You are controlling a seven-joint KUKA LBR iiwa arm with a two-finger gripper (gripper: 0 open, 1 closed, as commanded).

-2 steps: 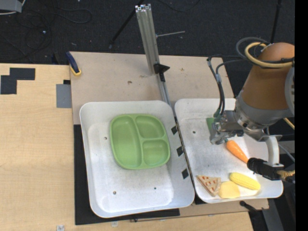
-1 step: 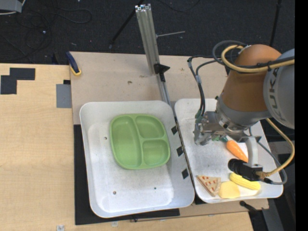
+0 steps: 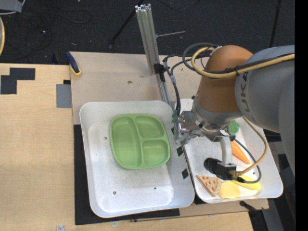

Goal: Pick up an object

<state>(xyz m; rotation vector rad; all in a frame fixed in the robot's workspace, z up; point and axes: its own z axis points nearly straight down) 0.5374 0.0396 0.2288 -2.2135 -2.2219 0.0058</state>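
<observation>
A carrot [image 3: 239,152], a waffle wedge [image 3: 208,184] and yellow fruit [image 3: 230,190] lie in the right bin [image 3: 275,179]. The gripper [image 3: 183,130] hangs over that bin's left edge, perhaps touching nothing; I cannot tell its state. A green plate [image 3: 139,141] sits in the left bin [image 3: 96,177].

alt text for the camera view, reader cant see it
A grey robot arm with an orange band reaches from the right over the right bin, which holds a carrot. The left bin holds a green divided plate.
</observation>
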